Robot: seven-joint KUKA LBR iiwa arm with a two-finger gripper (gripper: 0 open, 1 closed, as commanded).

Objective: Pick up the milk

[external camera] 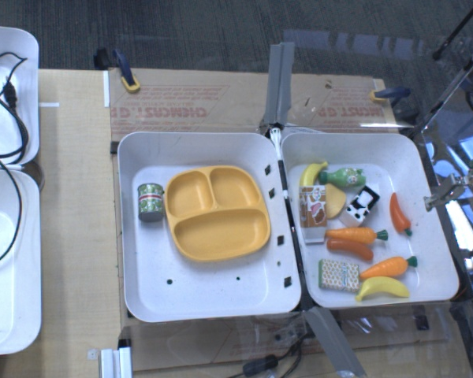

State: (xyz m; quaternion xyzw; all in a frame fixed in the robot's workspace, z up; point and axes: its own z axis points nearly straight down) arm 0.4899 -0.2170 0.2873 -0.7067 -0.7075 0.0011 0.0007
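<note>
Seen from above, two shallow white bins sit side by side on a bench.

In the right bin (426, 172), nearest the viewer at about 6 o'clock, a yellow banana (382, 290) lies along the near wall. Just beside it at 7 o'clock is a small pale green box (339, 275). A carrot (388, 267) with a green top lies just above the banana and touches it. Toward the centre, a red-orange sausage-shaped piece (350, 247) lies against a second carrot (356, 234).

The milk (362, 204), a small carton with black and white cow patches, sits tilted just past the centre of this bin, at about 12 o'clock from the second carrot. A pale yellow wedge (336, 202) touches its left side, and beside that stands a red and white printed packet (314, 205). A red chili (400, 213) lies at 3 o'clock, apart from the milk. Farther back, at 11 o'clock, a second banana (311, 173) rests next to a green bottle-shaped item (345, 178).

In the left bin (134, 290), a yellow divided plate (218, 211) fills the middle. A small green-labelled can (150, 202) stands at its 9 o'clock, touching or almost touching the rim.

Beyond the bins lies flat cardboard (189, 101) with red lettering, held by a blue clamp (126, 73) at the far left and another (390, 94) at the far right. A grey post (280, 85) rises between the bins.
</note>
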